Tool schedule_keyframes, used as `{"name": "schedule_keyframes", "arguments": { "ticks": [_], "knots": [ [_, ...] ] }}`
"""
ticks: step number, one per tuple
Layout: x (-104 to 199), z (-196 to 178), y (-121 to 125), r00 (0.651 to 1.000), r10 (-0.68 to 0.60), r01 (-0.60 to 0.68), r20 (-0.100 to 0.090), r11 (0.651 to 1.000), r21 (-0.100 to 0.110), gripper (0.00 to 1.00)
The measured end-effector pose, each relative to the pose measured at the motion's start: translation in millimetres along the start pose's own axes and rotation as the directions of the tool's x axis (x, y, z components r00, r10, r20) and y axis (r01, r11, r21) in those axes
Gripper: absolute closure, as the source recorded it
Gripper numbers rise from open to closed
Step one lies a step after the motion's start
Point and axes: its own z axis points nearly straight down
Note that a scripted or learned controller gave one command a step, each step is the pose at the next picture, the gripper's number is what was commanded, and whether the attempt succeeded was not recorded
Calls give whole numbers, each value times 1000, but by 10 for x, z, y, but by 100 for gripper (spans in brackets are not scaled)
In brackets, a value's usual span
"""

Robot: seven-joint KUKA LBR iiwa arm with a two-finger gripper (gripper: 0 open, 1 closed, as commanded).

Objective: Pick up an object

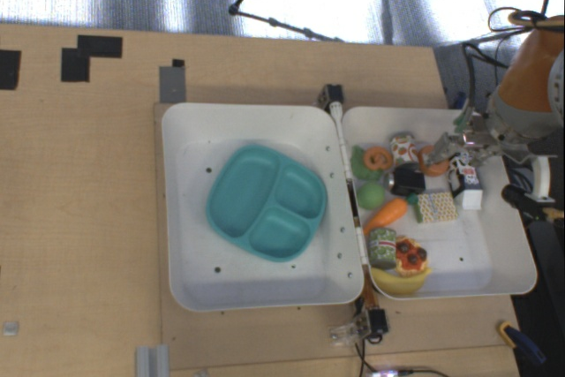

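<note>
— What is seen in the right bin (508,274)?

— Small toys are heaped there: a carrot (386,212), a banana (402,281), a patterned block (437,207). The gripper (457,146) is poised over them; its state cannot be told.

— And the left bin (185,216)?

— A teal divided tray (267,201) is held.

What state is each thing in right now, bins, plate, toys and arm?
Left bin: holds the teal plate.
Teal plate: lying flat, its compartments bare.
Right bin: holds a cluster of toys.
Carrot: lying slantwise.
Banana: against the near wall.
Gripper: low over the toys.
</note>
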Motion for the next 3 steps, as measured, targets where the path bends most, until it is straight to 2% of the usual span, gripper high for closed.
{"name": "schedule_keyframes", "arguments": {
  "ticks": [1,3],
  "knots": [
    [62,114,28,1000,-1,1,7,1000,-12,0],
    [84,154,127,1000,-2,2,10,1000,-19,0]
  ]
}}
